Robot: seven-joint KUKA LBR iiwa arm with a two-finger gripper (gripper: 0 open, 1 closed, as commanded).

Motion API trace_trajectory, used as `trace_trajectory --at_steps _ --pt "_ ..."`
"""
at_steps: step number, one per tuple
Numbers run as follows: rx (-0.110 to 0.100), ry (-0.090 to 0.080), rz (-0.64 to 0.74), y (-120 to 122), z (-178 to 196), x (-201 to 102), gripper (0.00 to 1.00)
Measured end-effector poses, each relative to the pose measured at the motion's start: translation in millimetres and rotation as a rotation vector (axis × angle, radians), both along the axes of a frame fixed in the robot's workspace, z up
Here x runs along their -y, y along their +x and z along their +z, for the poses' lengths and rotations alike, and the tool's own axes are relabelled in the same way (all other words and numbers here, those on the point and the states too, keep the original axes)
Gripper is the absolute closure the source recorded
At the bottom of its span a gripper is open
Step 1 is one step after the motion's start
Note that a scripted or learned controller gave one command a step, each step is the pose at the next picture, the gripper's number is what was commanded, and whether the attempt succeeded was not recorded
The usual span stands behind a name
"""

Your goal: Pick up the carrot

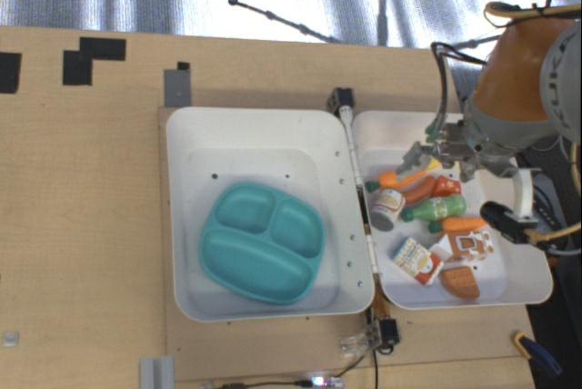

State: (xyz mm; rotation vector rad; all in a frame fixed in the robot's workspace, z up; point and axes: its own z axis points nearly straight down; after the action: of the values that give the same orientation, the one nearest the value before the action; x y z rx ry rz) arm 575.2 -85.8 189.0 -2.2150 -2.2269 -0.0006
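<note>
1. Two shallow white bins are being viewed from above on a tan bench (pixel 82 224) — the left bin (pixel 264 128) and the right bin (pixel 523 283) are sitting side by side, touching along a shared edge.
2. A teal divided plate (pixel 264 242) is lying flat in the left bin, with three compartments showing.
3. The carrot (pixel 463 223) is lying in the right bin, near its middle, just beside a green bottle (pixel 435 211) and above a small brown-and-white carton (pixel 470 244).
4. Further toys are being kept in the same bin — a red-orange sausage-like piece (pixel 426 189), a small tin (pixel 386 205), a yellow-and-white box (pixel 416 259) and a bread-like brown piece (pixel 461 282).
5. The grey arm with its orange band (pixel 509 78) is being held over the bin's upper right part.
6. The gripper (pixel 443 151) is being held above the toy pile, apart from the carrot; the state of the jaws cannot be told.
</note>
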Motion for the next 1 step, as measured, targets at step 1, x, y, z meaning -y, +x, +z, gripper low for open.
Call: trace_trajectory --at_steps 1 --pt "0.003 0.0 0.149 42.0 -102.8 6.7 0.0"
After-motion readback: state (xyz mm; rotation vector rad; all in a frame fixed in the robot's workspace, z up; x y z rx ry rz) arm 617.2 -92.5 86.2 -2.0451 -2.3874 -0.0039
